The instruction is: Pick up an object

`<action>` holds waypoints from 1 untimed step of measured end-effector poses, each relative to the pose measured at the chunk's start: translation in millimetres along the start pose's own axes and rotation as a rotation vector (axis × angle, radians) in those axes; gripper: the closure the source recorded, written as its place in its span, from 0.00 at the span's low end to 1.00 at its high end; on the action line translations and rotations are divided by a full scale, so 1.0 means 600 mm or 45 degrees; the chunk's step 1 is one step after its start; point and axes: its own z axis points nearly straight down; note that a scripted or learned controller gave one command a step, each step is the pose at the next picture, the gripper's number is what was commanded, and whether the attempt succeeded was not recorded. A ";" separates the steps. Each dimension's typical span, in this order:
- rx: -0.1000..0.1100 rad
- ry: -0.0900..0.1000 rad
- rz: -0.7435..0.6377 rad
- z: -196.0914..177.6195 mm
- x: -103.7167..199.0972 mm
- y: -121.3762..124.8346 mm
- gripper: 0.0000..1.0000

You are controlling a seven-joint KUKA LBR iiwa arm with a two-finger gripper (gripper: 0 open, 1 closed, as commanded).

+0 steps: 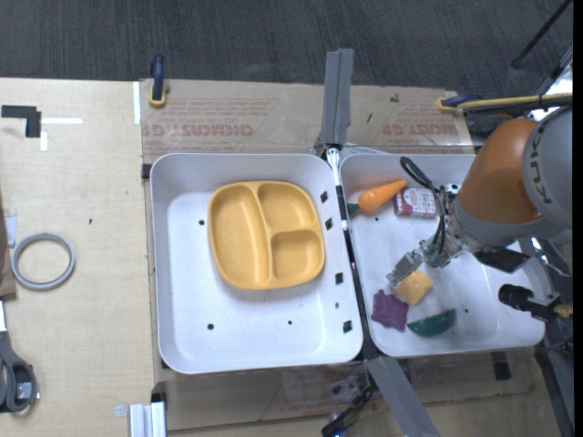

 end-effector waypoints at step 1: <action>0.002 0.001 0.268 0.000 -0.001 -0.047 0.00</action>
